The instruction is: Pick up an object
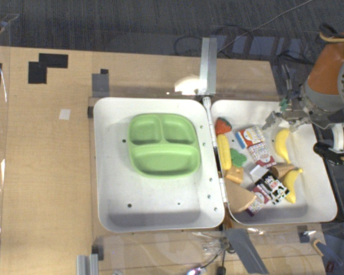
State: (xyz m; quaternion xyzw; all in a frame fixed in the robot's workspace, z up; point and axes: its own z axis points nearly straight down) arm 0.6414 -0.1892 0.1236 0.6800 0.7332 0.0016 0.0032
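Observation:
The right bin (327, 211) holds a jumble of toy food. One yellow banana (282, 145) lies near its far right, and a second banana (292, 183) lies closer to the front. A red-and-white carton (253, 136), a yellow corn cob (223, 151), an orange-red carrot (222, 125) and a black-and-white box (273, 188) lie among them. My gripper (284, 120) hangs at the bin's far right corner, just above the upper banana. Its fingers stand open and nothing is between them.
A green divided plate (163, 144) sits in the left bin (112, 211). A tan wedge (241, 198), an orange block (235, 175) and a green piece (237, 156) crowd the right bin's left side. A metal post (208, 67) rises behind the divider between the bins.

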